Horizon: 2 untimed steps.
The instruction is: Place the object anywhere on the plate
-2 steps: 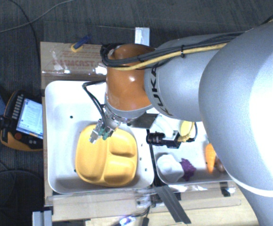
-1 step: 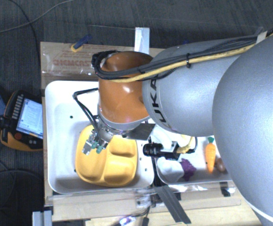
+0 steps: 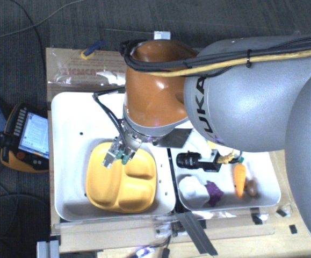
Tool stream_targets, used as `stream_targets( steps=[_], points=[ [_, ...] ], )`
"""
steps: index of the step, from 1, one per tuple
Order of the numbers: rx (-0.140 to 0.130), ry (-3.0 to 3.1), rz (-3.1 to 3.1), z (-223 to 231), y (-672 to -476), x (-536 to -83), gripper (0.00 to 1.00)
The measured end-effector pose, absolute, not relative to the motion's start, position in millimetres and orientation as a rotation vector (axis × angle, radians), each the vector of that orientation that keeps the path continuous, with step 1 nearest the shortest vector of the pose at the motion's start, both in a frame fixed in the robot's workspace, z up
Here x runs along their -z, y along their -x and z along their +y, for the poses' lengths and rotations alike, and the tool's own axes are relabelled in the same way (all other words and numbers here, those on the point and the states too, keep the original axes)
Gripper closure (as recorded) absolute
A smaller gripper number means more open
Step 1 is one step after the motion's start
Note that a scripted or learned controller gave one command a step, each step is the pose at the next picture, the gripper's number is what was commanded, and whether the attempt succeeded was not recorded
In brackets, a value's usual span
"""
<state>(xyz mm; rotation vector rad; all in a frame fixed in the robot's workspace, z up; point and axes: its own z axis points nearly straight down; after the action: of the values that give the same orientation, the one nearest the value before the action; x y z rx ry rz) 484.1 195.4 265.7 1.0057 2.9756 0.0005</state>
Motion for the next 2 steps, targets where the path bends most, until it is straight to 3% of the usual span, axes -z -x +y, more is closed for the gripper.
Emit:
stream_targets(
  steps=[1, 2],
  points=[
    [0.002, -0.723, 3.057, 124.3, -484.4, -218.7, 1.00],
    [-0.001, -0.307, 3.126, 203.3, -488.8, -219.3, 1.00]
  ],
)
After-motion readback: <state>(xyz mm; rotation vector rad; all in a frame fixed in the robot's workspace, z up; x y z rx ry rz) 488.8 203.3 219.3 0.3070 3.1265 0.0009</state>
